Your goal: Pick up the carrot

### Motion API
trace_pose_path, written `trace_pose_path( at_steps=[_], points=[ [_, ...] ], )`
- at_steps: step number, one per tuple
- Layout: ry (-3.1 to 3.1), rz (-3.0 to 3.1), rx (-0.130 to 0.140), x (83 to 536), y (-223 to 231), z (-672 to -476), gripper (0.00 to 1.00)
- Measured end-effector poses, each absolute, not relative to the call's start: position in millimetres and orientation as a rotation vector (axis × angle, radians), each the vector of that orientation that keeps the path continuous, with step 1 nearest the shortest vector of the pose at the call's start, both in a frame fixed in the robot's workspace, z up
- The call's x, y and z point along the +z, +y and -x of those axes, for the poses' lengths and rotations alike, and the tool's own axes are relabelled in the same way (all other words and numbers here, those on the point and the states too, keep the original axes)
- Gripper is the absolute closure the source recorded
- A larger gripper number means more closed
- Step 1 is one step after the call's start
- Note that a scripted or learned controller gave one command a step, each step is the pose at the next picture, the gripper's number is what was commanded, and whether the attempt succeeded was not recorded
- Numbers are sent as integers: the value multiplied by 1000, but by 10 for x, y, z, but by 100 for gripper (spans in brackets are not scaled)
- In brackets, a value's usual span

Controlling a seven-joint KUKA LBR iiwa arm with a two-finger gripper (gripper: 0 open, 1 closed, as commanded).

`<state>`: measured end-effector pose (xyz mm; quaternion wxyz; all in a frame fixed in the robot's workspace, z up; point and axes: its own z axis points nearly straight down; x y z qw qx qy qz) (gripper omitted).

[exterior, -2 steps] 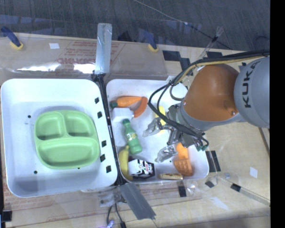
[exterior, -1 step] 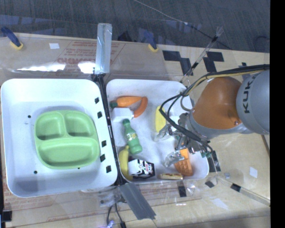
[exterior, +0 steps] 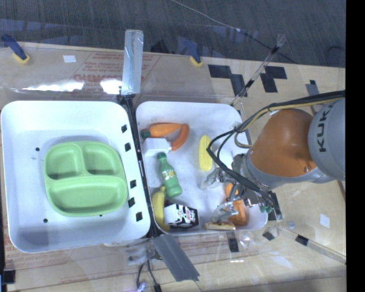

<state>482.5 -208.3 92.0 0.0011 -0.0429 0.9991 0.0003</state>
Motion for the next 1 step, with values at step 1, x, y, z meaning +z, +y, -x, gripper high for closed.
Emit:
trace_pose_path(
  at_steps=[1],
  points=[
    [3134,148,0,1021,-2065,-4845,100]
  ],
)
